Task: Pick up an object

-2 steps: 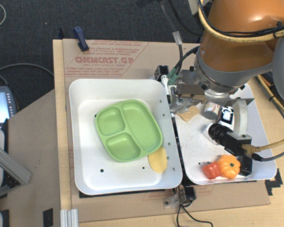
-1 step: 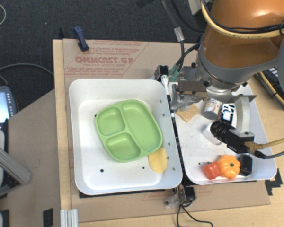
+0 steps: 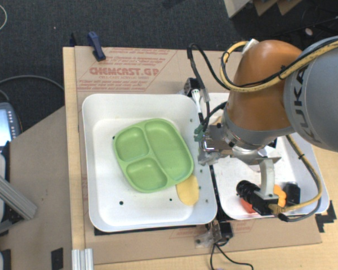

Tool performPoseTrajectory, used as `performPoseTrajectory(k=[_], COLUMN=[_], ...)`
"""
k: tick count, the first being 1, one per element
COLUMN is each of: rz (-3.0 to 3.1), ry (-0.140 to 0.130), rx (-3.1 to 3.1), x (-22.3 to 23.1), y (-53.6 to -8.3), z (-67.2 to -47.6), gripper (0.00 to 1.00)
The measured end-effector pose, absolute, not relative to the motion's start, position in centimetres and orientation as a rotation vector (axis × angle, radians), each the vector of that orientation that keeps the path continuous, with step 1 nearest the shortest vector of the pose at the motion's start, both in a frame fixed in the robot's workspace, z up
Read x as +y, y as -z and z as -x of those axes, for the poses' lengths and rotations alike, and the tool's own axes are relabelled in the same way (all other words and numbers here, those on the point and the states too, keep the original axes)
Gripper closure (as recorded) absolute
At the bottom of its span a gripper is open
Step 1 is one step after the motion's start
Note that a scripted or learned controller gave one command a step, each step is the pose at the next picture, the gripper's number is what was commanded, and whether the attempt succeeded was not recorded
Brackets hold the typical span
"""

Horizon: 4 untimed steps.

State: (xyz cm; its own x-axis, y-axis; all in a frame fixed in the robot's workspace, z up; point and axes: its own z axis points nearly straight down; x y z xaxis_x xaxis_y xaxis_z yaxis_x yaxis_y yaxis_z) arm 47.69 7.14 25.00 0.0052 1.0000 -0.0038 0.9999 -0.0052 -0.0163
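I see the green 3-compartment plate (image 3: 152, 153) lying flat in the left bin (image 3: 96, 151), turned at a slant, right side up, its 3 wells bare. A flat yellow piece (image 3: 188, 193) sits at the plate's lower right corner, touching it; its top edge seems tucked under the plate rim, not sure. It lies on the bin floor, between the plate and the bin's right wall. 3 small dark specks (image 3: 121, 202) dot the floor around the plate: 1 below its lower left, 1 just left of the yellow piece, 1 off its upper left edge. The arm (image 3: 265, 94) comes in from the plate's right and covers most of the right bin (image 3: 231, 210). The gripper (image 3: 207, 148) sits just right of the plate, over the divide between the 2 bins, near the plate's right rim but not touching it as far as I see. I cannot tell how wide it is set, or whether it has anything; nothing is visibly held. Beyond the plate's far side, a cardboard sheet (image 3: 124, 69) printed CHEMCAST lies under the bins, with a blue clip (image 3: 96, 45) at its far left edge.
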Motion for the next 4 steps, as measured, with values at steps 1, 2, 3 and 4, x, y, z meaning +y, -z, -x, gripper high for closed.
performPoseTrajectory(k=[1, 2, 3, 4], rz=[2.227, 2.211, 2.235, 2.230], ry=[0.026, -0.021, 0.008, 0.028], rx=[-2.231, -2.218, -2.218, -2.231], x=[7.5, 12.0, 4.8, 4.8], y=[-40.3, -25.4, -32.3, -53.0], z=[-48.1, -47.6, -48.0, -48.0], gripper=[1.00, 1.00, 1.00, 1.00])
